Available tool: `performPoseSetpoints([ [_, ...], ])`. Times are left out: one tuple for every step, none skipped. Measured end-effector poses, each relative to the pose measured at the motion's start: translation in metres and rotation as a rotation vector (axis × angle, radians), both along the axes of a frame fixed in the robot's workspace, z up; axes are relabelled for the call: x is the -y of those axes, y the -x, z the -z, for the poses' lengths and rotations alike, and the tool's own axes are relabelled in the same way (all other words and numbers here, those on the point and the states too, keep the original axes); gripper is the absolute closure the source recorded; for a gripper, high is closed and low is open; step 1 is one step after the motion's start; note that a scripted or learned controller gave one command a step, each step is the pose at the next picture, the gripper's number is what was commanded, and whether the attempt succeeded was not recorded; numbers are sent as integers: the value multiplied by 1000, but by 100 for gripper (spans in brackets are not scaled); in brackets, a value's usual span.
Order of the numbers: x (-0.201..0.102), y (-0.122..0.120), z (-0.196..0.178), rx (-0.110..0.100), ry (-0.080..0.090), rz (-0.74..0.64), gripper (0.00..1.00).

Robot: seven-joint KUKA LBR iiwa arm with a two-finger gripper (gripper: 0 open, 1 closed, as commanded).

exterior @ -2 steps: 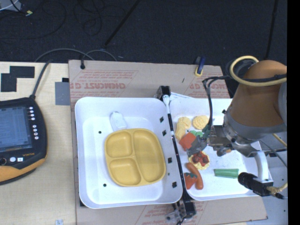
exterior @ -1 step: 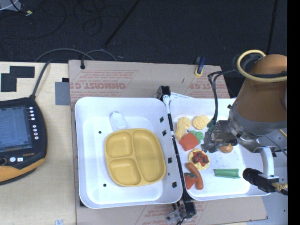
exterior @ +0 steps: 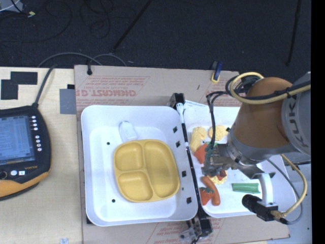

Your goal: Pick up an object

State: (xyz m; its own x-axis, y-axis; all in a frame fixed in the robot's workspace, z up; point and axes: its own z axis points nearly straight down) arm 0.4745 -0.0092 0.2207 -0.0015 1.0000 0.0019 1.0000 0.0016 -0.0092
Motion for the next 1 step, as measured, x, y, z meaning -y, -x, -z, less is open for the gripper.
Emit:
performPoseSetpoints([
  [-45, -9, -113, 17, -1, -4, 100],
])
